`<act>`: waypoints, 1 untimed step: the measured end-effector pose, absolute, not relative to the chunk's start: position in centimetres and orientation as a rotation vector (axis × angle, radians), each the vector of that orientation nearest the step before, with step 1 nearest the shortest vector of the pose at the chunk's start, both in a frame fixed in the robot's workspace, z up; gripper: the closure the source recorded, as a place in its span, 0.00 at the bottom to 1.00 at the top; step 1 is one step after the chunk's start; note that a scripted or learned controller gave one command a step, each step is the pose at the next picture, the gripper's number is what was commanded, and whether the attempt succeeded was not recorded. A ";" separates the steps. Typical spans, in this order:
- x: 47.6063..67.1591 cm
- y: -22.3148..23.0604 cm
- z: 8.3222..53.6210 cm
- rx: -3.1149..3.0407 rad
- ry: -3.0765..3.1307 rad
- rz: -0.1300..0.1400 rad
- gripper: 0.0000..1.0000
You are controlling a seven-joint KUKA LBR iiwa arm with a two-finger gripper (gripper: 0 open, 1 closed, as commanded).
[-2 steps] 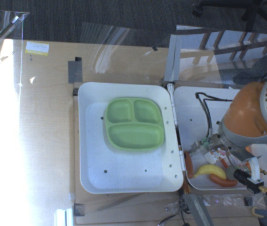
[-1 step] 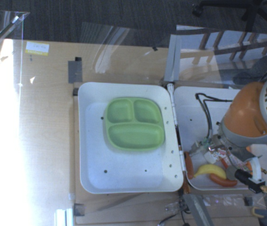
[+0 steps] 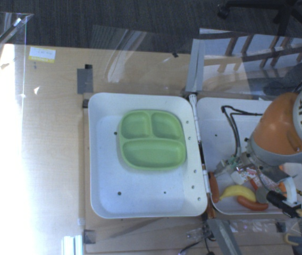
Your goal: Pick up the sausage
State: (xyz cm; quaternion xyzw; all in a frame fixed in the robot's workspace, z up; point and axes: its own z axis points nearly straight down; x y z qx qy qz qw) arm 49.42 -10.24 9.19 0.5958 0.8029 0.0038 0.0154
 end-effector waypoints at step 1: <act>49.4 -10.1 9.2 1.828 2.515 0.010 0.00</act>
